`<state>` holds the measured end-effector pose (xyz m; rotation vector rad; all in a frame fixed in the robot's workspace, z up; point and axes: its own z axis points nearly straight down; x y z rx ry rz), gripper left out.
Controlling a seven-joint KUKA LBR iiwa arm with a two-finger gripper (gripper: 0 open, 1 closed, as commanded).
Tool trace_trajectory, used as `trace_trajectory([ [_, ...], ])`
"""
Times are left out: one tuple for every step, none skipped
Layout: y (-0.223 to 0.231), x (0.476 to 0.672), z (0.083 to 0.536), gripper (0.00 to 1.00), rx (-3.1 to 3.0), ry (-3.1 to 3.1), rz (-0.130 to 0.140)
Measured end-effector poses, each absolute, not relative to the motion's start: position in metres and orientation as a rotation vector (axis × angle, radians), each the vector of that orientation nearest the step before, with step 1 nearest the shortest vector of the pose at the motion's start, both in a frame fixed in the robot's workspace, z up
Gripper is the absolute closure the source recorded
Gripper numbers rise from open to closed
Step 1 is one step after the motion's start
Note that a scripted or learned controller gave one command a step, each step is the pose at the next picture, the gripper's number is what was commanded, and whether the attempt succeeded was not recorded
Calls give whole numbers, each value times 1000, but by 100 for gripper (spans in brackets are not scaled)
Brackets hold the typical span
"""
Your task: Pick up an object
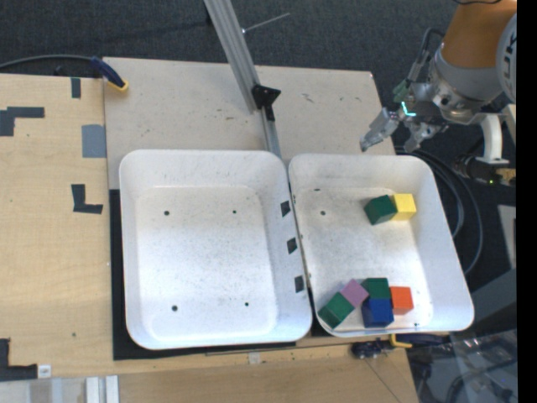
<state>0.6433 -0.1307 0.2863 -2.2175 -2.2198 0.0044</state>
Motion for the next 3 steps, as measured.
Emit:
trace_trajectory([
  [-131,644,289,0,-2219,-2224,2],
  [-127,652,231,0,-2216,-2221,8],
  [-131,645,169,0,-2217,-2218,9],
])
